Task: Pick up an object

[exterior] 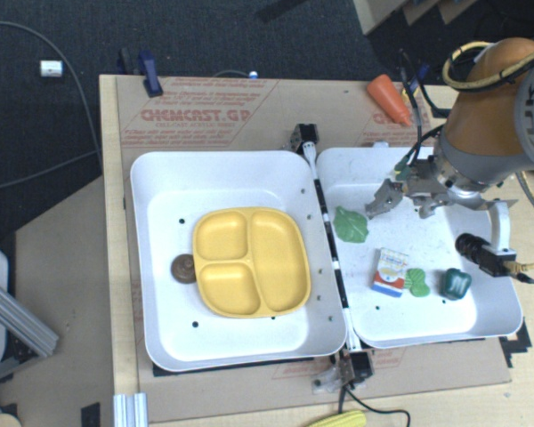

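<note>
My gripper (402, 201) hangs over the back of the right bin (489, 323), its two fingers spread open with nothing between them. A green lump (350, 225) lies just left of and below the left finger (379, 202), near the bin's left wall. Further forward sit a small white, red and blue box (390, 272), a small green piece (416, 283) touching the box's right side, and a teal object (456, 283). The left bin (151, 203) holds a yellow divided plate (249, 262) and a brown disc (183, 268) at the plate's left edge.
The grey and orange arm (494, 114) covers the right bin's back right corner. A black part (479, 251) with a cable sticks out over the bin's right side. An orange carrot-like object (390, 99) lies on the cardboard behind the bins. A black clamp (304, 137) sits between the bins.
</note>
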Available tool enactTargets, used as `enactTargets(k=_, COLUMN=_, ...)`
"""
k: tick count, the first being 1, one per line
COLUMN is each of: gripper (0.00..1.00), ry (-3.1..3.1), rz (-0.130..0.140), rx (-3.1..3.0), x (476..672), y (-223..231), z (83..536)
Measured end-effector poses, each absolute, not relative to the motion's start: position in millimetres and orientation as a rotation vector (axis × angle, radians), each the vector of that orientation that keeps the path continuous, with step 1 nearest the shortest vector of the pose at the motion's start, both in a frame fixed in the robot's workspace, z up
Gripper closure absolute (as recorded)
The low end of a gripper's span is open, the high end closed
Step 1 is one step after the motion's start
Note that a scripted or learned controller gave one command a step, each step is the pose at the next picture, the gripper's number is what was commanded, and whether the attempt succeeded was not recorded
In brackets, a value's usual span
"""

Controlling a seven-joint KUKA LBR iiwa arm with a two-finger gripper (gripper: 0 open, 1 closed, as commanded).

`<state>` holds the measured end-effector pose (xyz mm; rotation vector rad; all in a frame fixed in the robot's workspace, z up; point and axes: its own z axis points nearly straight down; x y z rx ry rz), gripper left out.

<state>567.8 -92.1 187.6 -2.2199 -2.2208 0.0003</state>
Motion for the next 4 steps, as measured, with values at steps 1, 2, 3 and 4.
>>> enactTargets(k=1, gripper=0.0, ry=-2.219, rz=0.001, rx=-2.222, x=505.1, y=-118, z=141)
enactTargets(k=2, gripper=0.0, ry=-2.224, rz=-0.005, rx=-2.225, x=496.2, y=-116, z=87)
enactTargets(k=3, gripper=1.0, ry=-2.226, rz=-0.006, rx=-2.232, x=497.2, y=-118, z=97)
enactTargets(k=4, gripper=1.0, ry=-2.223, rz=-0.002, rx=-2.22, x=539.6, y=-35, z=185)
